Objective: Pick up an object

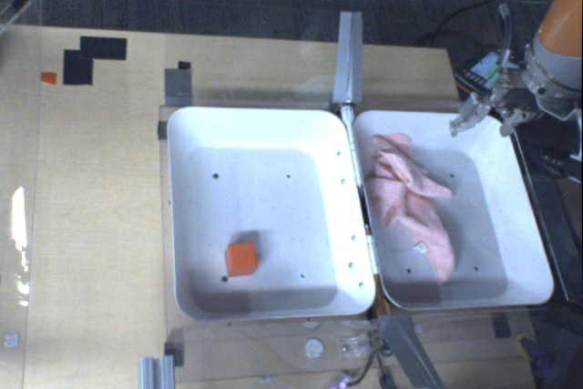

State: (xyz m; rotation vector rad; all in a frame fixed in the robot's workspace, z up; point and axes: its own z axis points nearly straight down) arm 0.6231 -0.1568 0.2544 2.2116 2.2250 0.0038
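Small orange foam-like cube (241,259) is sitting in left white bin (196,127): light, rigid, easy across flat faces. Crumpled pink cloth (412,200) is lying in right white bin (519,187): soft, pinchable at a raised fold. Tool (483,112) is hovering over right bin's far corner, fingers spread, holding nothing.

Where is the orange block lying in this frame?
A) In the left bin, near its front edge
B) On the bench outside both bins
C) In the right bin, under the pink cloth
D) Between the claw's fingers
A: the orange block sits on the floor of the left bin, near its front edge, apart from the pink cloth in the right bin.
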